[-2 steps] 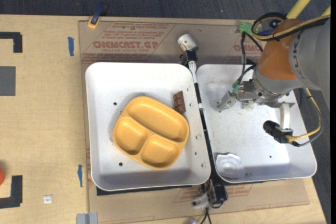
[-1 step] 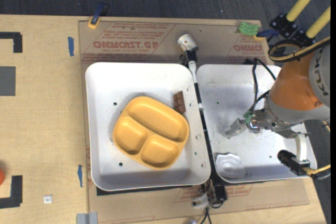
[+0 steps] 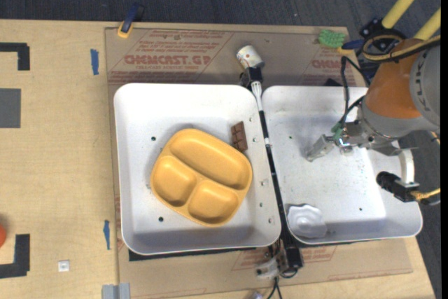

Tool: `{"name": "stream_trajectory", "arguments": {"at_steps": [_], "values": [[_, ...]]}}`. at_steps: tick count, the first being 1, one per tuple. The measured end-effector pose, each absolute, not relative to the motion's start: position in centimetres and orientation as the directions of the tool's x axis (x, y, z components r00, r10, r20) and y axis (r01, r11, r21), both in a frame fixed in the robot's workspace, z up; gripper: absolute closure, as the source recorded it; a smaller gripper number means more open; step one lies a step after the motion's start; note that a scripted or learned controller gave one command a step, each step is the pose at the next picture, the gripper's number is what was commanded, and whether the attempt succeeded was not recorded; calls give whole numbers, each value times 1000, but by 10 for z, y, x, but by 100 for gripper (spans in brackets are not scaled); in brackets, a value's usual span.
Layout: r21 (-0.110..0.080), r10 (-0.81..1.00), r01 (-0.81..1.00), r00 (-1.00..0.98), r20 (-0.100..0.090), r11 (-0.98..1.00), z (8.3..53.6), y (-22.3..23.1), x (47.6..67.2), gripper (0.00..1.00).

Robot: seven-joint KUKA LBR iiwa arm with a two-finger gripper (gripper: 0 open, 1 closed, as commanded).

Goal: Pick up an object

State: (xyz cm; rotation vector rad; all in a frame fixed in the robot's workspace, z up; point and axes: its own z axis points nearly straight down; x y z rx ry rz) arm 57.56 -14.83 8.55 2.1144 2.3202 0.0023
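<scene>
Dark carpet runs along the far side of the room, and below it sits the wooden bench with a cardboard sheet laid across it and two shallow white bins side by side on top. Filling much of the left bin is a yellow divided tray, turned upside down so its three humps face up, lying a little toward the bin's near edge. Just beside it, against the bin's right wall, is a small brown block, touching or nearly touching the tray's far right corner. Over in the right bin, a crumpled clear plastic cup or wrapper rests in the near left corner, close to the divider between the bins. Reaching in from the right, the grey arm with its orange band hangs over the right bin, and its end effector is low above the bin floor near the middle, well apart from the clear plastic piece. Nothing is visible in its grasp, and how far apart its tips stand I cannot tell from this angle.
</scene>
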Motion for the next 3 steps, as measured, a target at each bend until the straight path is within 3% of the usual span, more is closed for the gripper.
{"name": "stream_trajectory", "arguments": {"at_steps": [1,2,3], "values": [[1,997,997,-83,0,83,85,-149,518,0],[4,971,971,-239,-2,239,86,-109,545,0],[1,999,999,-38,0,38,85,-101,480,0]]}}
